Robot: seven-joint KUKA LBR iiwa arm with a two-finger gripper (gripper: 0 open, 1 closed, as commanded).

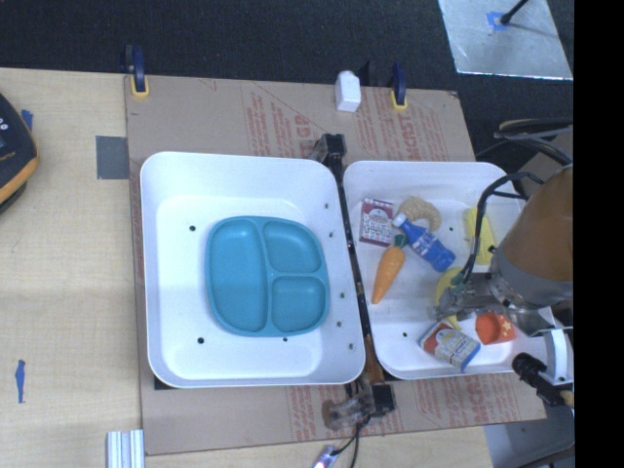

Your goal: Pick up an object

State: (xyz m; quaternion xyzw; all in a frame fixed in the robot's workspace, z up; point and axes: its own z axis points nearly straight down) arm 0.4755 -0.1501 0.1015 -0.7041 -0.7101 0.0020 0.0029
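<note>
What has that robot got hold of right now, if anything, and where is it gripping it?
It cannot be told. The tool is low in the right bin, close to the small carton and red item, but the arm hides its tips.

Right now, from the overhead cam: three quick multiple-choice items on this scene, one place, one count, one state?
1. Where is the blue divided plate?
A. left bin
B. right bin
C. on the bare bench

2. How many compartments does the plate have?
A. two
B. three
C. five

3. How does the toy carrot lie?
A. flat on the right bin's floor
B. on the plate
C. hanging off the bin rim

Answers: 1 A, it sits centred in the left bin. 2 B, one long and two smaller wells. 3 A, it rests on white floor beside the blue bottle.
</note>
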